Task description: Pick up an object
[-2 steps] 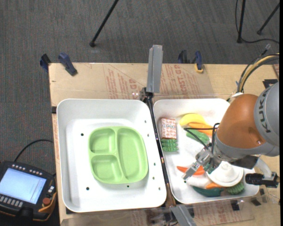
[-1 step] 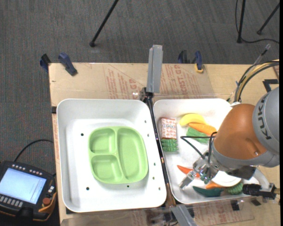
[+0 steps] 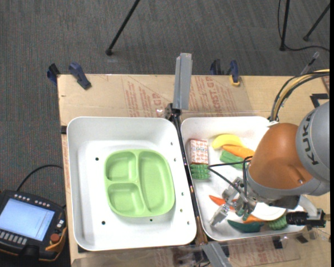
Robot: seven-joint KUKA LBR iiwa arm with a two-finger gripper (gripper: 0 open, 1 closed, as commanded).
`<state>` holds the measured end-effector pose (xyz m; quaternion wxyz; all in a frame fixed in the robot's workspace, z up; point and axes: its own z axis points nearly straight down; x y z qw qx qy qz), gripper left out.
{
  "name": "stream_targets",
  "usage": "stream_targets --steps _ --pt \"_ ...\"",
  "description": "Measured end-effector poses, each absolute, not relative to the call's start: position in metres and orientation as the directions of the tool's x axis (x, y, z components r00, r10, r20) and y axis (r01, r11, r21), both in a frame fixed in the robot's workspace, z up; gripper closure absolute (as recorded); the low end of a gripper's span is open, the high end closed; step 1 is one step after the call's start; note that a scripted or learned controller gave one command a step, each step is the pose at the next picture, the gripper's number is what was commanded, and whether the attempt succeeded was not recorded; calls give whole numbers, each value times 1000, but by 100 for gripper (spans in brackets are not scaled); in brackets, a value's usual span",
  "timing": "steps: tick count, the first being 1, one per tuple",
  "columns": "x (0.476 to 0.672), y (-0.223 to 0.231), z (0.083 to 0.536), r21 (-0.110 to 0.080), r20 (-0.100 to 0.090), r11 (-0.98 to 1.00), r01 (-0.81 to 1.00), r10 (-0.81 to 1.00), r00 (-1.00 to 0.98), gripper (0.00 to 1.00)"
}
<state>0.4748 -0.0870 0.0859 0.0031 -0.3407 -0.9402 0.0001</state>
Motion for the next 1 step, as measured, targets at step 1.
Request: stream_targets --steps 1 --pt "552 -88 87 0 0 737 676 676 -737 0"
